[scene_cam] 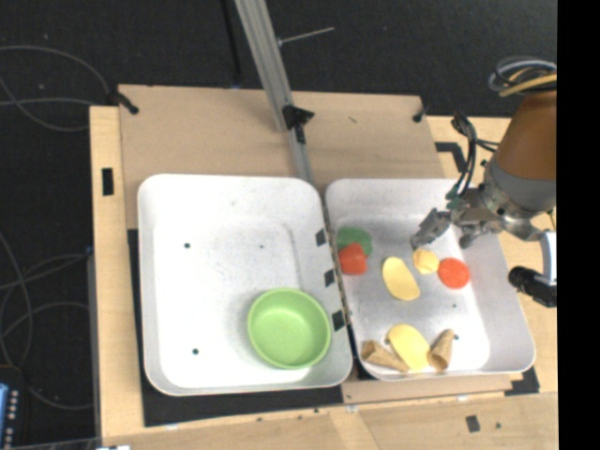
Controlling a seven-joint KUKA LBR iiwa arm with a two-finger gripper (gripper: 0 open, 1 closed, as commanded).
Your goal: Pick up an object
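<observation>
Your gripper (441, 233) hangs low over the right bin (375, 195), toward its 2 o'clock corner, fingers spread and nothing between them. Right under the tips, just at 7 o'clock from them, sits a small yellow round piece (426, 262), and touching range at 4 o'clock from that is a small orange-red ball (454, 273). Those two are close neighbours, so here's the trick: pick one and straddle it cleanly. I'd judge the yellow piece the nearer target.

Centre the open fingers over it before you drop, and turn the wrist so neither finger lands on the red ball. Go straight down, close gently, then lift vertically; round toys like to squirt sideways.

If that looks crowded, the flat yellow piece (400, 278) at 9 o'clock of the small one has clearer room around it, though it lies low and may be hard to pinch. The red piece (352, 260) with the green one (354, 241) sits by the bin's 9 o'clock wall, tight to the divider. The cones and yellow lump at 6 o'clock are bunched. The green bowl (289, 327) in the left bin (187, 214) is well apart.
</observation>
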